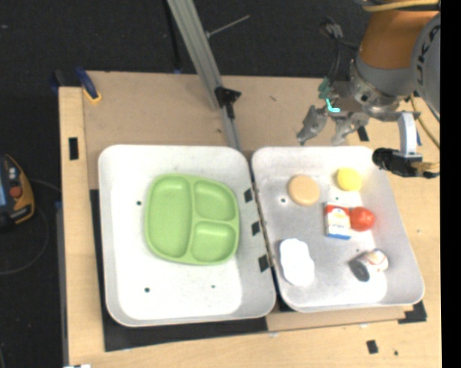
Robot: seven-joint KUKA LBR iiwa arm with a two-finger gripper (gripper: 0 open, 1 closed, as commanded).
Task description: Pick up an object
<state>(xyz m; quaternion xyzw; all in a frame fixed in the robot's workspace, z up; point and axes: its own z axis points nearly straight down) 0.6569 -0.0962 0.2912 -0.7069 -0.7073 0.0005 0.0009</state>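
From the overhead camera view we see our gripper hanging empty with fingers spread above the right bin's far rim, while the tan round cookie lies inside near it.

This looks like a robotics lab, not a home. A bare plywood surface stands on dark carpet, with two white bins fixed side by side by black brackets. An industrial arm with loose cables hangs over the far edge, its hand just behind the right bin. Well to the hand's left lies a control pendant, and a metal rail slants up nearby.
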